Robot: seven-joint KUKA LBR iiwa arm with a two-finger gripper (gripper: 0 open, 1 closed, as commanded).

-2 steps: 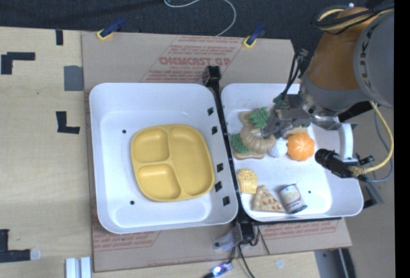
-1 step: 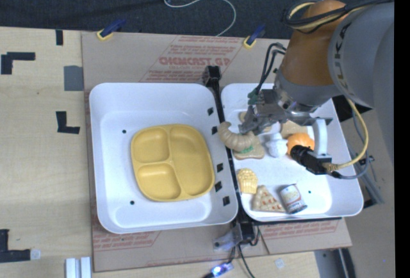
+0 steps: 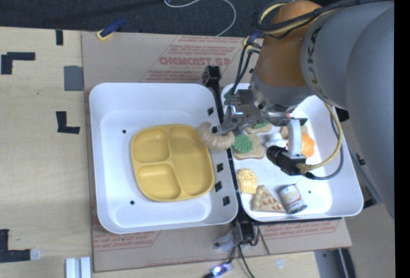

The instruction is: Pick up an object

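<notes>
At the wall between the bins: gripper (image 3: 225,124) sits low at mid-frame, over the upper left corner of the right bin (image 3: 339,187).
Grip state: cannot tell. Wrist hardware and shadow cover the tip, so open or closed is not readable.
Task object: tan curved piece (image 3: 215,138) lies just below and left of the gripper, on or against the dividing wall. Whether the gripper touches it cannot be told.
Hidden by the arm: arm (image 3: 346,46), with its orange band (image 3: 288,46), takes the upper right of the frame and covers the upper part of the right bin, top rim included.
Partly hidden: orange piece (image 3: 307,143), right of centre, shows as a sliver behind robot hardware. The beige slab (image 3: 255,152) is overlapped by a green round piece (image 3: 243,142) lying on it.
Hard to make out: yellow knobbly piece (image 3: 246,178) and the tan wedge (image 3: 266,200) below it. They sit close together, and whether they touch is unclear.
Lower right bin: small can (image 3: 293,198) lies tilted, just right of the wedge.
Left bin (image 3: 128,104): yellow divided plate (image 3: 172,163) lies flat near the middle, askew to the walls. Bare white floor surrounds it, widest along the top and left.
Open room, right bin: bare floor along the right side and lower right corner, while the objects crowd the left wall.
Edges: cardboard sheet (image 3: 186,59) underlies both bins, with its margin showing above them and along the bottom.
</notes>
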